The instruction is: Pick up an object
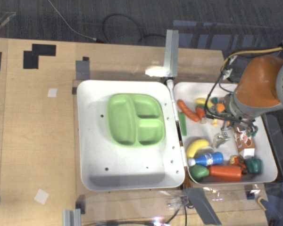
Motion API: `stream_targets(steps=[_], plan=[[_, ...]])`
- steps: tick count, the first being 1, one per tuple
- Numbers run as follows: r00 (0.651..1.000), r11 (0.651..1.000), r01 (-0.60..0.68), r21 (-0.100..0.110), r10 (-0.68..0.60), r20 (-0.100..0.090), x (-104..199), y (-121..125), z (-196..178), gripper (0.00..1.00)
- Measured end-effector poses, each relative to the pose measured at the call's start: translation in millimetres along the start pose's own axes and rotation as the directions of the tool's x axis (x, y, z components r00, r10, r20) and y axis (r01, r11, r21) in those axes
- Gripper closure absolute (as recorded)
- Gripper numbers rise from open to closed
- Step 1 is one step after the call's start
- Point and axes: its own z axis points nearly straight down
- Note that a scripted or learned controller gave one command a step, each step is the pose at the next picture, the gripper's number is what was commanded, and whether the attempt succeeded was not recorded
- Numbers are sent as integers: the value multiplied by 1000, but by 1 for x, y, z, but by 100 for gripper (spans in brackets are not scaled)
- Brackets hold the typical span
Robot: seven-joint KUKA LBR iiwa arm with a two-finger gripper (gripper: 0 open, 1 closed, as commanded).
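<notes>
Overhead, a tan wooden bench (33, 140) stands on dark carpet, bearing two white bins. A green divided tray (134, 119) lies in the left bin (92, 173). Reaching over the right bin (269, 166), the gripper (222, 138) hangs above the toys; its opening cannot be judged. Just near-left of it lie a yellow banana (198, 147) and blue bottle (210, 159); a red carrot (187, 110) lies far-left.
</notes>
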Motion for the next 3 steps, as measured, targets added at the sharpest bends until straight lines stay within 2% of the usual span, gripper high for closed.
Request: stream_targets(steps=[1,2,3], plan=[[987,987,-163,3,163,4,65,58,-3,0],[991,991,-134,2,134,-4,-24,16,0,0],[985,985,-173,2,173,-3,8,49,-1,0]])
